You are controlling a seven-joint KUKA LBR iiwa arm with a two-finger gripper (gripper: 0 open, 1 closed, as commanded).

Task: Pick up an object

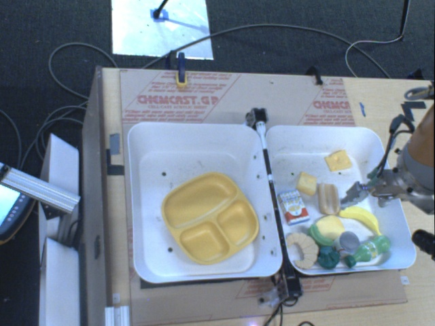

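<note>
The right bin [353, 138] holds several toy foods. A yellow cheese square [338, 160] lies at the back, with a pale yellow block [307, 183] and a tan bun [328, 198] below it. A red and white carton [293, 207] sits by the left wall. Toward the front lie a banana [360, 217], a yellow-green fruit [327, 229], a grey cap [349, 240], a green bottle [368, 250], a pineapple ring [302, 248] and a dark green piece [328, 257]. My gripper [354, 194] hangs low over the bin's right side, just right of the bun and above the banana. Nothing shows in its grasp.
The left bin [146, 148] holds a yellow divided plate [209, 216]. A black divider bar [269, 182] runs between the bins. The arm [414, 168] comes in over the right bin's right wall. Cables trail across the floor behind the bench.
</note>
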